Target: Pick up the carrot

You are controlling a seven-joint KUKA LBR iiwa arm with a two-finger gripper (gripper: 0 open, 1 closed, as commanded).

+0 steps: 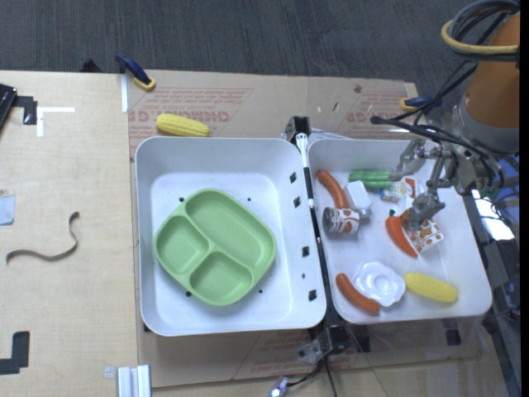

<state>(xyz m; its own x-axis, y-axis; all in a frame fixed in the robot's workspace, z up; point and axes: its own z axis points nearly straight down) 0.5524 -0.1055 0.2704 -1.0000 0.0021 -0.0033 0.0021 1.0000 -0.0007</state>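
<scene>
We see the carrot [400, 235] in the right bin [471, 304], a slim orange taper lying at a slant. We judge it light, stiff and smooth plastic, apt to slip; the thicker middle looks the best place to take hold. The gripper [422, 209] sits just over its upper end, and we cannot tell its state. A printed carton [429, 236] touches the carrot's right side. Nearby lie a can [342, 221], two sausages [333, 188], a fried egg [380, 282] and knobbly corn [431, 287].

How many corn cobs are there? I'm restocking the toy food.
2. One corn cob lies on the cardboard behind the left bin; the other sits in the right bin's near right corner. Others may be hidden.
</scene>
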